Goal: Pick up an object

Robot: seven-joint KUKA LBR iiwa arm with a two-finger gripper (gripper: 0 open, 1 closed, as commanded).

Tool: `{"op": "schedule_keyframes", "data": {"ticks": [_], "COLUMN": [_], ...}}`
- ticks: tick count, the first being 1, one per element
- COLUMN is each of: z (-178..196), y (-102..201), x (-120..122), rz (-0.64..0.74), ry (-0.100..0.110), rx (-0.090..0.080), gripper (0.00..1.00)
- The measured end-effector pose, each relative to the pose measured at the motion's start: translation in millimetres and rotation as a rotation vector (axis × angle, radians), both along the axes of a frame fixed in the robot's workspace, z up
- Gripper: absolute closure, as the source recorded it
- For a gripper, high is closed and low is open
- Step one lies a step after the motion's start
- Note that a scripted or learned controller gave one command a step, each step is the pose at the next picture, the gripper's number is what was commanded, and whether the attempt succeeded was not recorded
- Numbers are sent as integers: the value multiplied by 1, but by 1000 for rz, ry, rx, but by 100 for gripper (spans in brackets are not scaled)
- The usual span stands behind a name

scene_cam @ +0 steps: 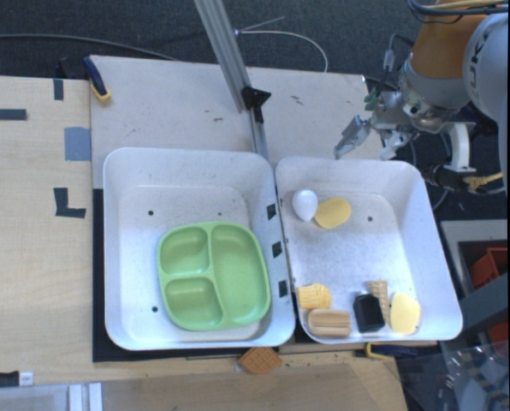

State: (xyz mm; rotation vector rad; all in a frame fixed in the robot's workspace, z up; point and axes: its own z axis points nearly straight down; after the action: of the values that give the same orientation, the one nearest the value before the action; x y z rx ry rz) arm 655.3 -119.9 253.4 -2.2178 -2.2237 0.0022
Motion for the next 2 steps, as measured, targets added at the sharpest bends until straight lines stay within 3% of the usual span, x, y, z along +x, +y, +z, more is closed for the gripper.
{"op": "schedule_keyframes", "data": {"ticks": [1, 2], "z": [0, -44], "y": [0, 0], "x": [0, -2], "rz": [0, 0], "ry": [0, 4], "rx": [0, -1], "gripper": [0, 0]}}
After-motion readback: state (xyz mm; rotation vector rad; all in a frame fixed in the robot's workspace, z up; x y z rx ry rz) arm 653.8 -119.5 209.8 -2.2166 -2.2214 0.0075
